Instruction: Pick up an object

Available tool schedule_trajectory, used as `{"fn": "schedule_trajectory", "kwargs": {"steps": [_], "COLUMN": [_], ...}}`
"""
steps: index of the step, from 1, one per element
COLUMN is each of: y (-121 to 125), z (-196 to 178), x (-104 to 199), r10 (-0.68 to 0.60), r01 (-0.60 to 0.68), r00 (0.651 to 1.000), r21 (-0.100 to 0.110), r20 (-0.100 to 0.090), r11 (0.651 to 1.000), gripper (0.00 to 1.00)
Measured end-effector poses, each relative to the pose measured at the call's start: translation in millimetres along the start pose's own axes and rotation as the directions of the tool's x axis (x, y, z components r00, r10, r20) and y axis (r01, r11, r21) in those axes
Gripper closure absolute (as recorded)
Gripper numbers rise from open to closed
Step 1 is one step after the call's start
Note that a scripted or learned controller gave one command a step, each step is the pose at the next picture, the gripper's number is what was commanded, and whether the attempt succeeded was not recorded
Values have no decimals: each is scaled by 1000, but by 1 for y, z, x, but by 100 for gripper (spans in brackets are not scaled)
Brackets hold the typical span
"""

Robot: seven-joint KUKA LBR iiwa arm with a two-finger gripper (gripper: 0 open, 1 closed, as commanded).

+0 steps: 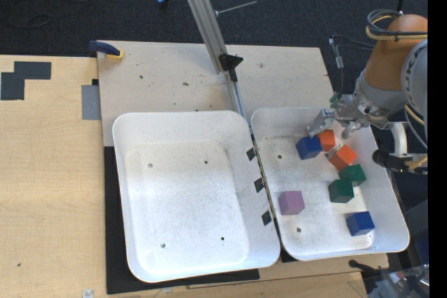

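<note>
The right bin (391,237) holds several small blocks: a blue one (308,147), an orange one (327,140) beside it, another orange one (342,158), two dark green ones (353,174) (341,191), a purple one (291,202) and a second blue one (360,222). My gripper (336,123) hangs over the bin's far part, just above the blue and orange pair, its fingers spread apart with nothing between them.
The left bin (140,248) lies beside the right one, joined by black clips along the shared rim. A slanted aluminium post (207,21) rises behind the bins. A blue and yellow clamp (106,49) sits at the board's far left corner.
</note>
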State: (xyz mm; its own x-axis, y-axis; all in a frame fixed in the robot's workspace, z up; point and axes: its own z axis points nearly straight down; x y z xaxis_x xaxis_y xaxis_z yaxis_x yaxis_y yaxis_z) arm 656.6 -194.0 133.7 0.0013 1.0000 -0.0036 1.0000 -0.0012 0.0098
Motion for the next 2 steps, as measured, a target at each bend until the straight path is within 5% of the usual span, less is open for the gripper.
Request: {"fn": "schedule_trajectory", "kwargs": {"steps": [1,2], "y": [-1,0], "z": [-6,-49], "x": [0,-1], "r10": [1,-2], "r01": [-1,2], "r00": [1000,1000], "r21": [5,7], "r20": [-2,-3], "r11": [1000,1000], "gripper": [100,100]}}
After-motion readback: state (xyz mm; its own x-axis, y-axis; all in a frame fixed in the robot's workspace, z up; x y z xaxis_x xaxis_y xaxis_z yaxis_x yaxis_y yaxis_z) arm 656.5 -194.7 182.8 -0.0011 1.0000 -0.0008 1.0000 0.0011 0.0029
